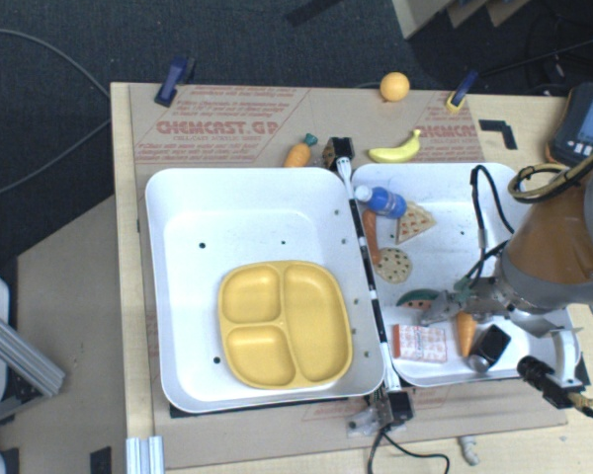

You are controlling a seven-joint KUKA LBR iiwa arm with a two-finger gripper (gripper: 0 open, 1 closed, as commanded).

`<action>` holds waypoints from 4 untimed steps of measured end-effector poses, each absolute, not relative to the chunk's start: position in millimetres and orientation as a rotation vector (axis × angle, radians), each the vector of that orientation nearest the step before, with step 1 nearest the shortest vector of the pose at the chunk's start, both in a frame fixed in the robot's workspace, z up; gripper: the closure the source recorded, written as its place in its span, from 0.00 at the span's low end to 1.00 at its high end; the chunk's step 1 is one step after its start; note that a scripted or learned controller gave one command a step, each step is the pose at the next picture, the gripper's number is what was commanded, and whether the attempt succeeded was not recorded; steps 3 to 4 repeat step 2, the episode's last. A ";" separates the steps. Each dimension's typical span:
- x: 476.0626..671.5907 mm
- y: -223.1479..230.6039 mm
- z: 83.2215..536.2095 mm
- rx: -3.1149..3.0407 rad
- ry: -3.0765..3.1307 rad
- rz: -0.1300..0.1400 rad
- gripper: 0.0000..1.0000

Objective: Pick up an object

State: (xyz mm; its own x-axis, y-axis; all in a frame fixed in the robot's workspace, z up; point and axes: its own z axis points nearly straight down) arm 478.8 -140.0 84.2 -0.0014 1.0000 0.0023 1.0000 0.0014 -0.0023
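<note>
Arm reaches low into the right bin (494, 181), its pincer (453, 309) down among the clutter beside a small orange carrot-like toy (465, 334), the likely pick; finger spread cannot be told.

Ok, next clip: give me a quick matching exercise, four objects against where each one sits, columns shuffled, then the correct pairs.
Objects:
1. yellow divided plate
2. banana
3. orange ball
4. blue-capped bottle

Places:
A. on the cardboard near the bench's far edge, beyond both bins
B. in the left bin
C. on the cardboard just past the right bin's far rim
D. in the right bin, at its far left corner

Pairs: 1-B, 2-C, 3-A, 4-D
</note>
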 end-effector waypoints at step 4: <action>535.7 -72.4 185.3 -2.220 -2.225 -0.004 1.00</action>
